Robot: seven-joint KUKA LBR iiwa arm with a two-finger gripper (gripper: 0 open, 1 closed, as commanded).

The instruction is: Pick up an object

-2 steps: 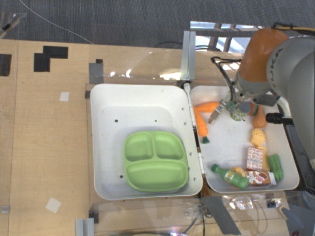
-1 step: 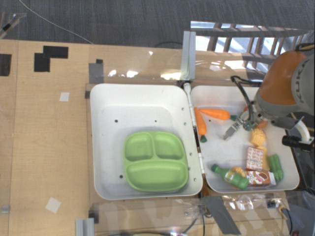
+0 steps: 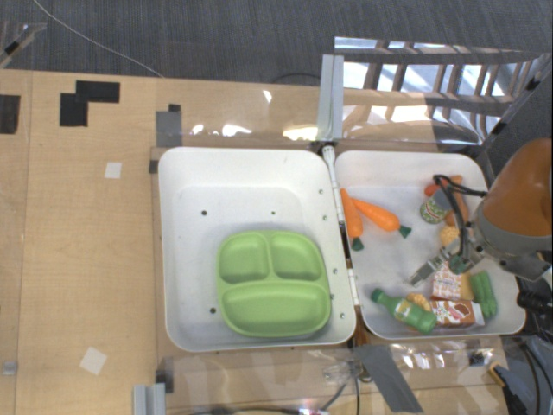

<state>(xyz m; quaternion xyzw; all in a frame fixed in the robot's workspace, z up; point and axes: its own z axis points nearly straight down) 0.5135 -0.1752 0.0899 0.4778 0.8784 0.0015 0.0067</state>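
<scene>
The right bin (image 3: 389,253) holds several small toys. Two orange carrots (image 3: 378,215) lie near its left wall, and a green bottle (image 3: 404,311) lies at the front. Beside the bottle is a red and white box (image 3: 455,312), with a small carton (image 3: 447,282) just above it. A green pickle-shaped piece (image 3: 483,294) sits at the right, and a small can (image 3: 435,207) stands at the back. My gripper (image 3: 436,266) hangs low over the middle-right of this bin, just above the small carton. The arm's orange band (image 3: 523,193) covers the bin's right side.
The left bin (image 3: 199,188) holds a green divided plate (image 3: 273,282). A raised divider (image 3: 339,232) separates the two bins. A metal frame (image 3: 432,76) stands behind the right bin. Wooden bench stretches out to the left.
</scene>
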